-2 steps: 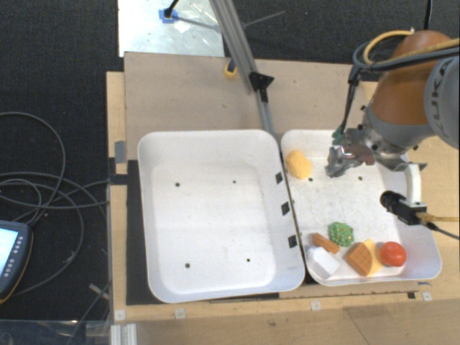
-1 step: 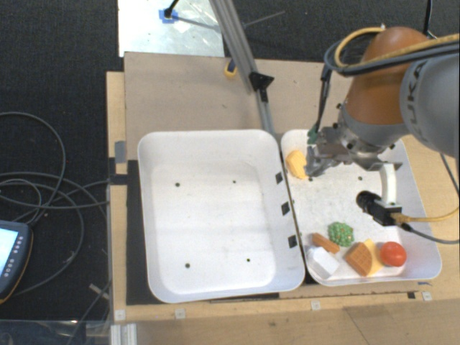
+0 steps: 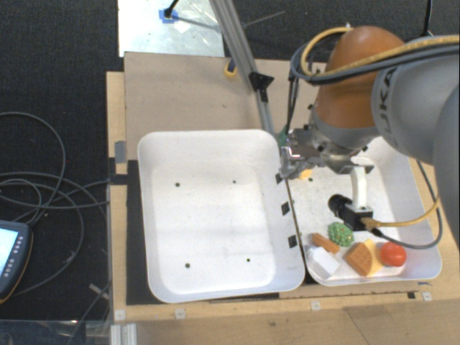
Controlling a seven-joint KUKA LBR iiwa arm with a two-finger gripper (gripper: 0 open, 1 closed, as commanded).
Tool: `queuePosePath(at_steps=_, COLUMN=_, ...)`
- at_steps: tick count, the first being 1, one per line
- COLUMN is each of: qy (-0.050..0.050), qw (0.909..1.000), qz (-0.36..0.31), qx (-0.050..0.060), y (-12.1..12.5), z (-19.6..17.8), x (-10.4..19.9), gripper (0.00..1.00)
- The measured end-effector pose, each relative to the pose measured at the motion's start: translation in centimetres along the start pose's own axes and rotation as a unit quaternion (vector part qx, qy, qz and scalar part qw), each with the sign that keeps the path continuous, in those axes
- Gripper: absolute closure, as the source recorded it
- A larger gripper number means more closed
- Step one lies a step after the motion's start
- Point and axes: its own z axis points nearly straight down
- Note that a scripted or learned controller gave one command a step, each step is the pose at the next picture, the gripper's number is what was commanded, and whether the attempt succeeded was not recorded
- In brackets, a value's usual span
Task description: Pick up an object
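Observation:
My gripper [image 3: 290, 161] hangs below the orange wrist band over the far left corner of the right bin [image 3: 420, 192], close to the wall shared with the left bin [image 3: 154, 192]. A small yellow piece [image 3: 306, 172] lies on the bin floor just right of the gripper. At the near end of the right bin sit a green bumpy ball [image 3: 340, 233], an orange stick [image 3: 325, 243], a white block [image 3: 323, 261], an orange wedge [image 3: 363, 257] and a red tomato [image 3: 392, 254]. The arm hides much of the bin's far half.
A white tube [image 3: 359, 185] with a black end [image 3: 339, 206] and a yellow cable [image 3: 402, 221] hang from the arm above the right bin. A grey pole [image 3: 237, 42] slants over the bench's far side. Loose cables and a tablet [image 3: 11, 254] lie on the floor at left.

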Motion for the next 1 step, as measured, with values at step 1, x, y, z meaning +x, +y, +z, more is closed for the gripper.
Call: queuePosePath(at_steps=1, qy=0.0, qw=1.0, qz=0.0, qx=0.0, y=-1.11, z=-0.72, x=5.22, gripper=1.0)
